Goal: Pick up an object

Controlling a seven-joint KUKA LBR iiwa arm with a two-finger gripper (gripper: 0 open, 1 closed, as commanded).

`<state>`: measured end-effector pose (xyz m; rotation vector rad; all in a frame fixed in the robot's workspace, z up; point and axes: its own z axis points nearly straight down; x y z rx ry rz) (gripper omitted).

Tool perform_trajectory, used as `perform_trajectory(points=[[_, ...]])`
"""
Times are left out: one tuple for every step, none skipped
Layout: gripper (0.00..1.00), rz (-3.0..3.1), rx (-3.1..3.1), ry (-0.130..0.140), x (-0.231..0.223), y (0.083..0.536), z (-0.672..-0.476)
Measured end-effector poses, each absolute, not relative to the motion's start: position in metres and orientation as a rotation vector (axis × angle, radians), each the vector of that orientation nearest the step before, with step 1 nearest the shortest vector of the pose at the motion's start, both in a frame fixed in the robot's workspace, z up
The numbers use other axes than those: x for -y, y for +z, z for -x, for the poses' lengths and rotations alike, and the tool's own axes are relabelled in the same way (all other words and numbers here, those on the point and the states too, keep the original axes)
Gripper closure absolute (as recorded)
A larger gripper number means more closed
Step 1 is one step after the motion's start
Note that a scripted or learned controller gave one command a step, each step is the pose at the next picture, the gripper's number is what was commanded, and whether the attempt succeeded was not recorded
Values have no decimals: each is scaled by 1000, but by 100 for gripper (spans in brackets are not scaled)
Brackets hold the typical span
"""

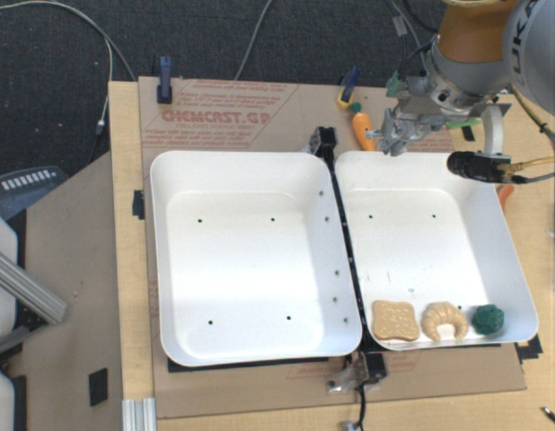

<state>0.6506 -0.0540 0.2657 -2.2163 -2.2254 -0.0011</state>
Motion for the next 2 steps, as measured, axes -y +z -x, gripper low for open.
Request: perform_trajectory(points=[[100,2216,2226,-2,5,264,-656],[100,2216,2226,-2,-42,261,-659]])
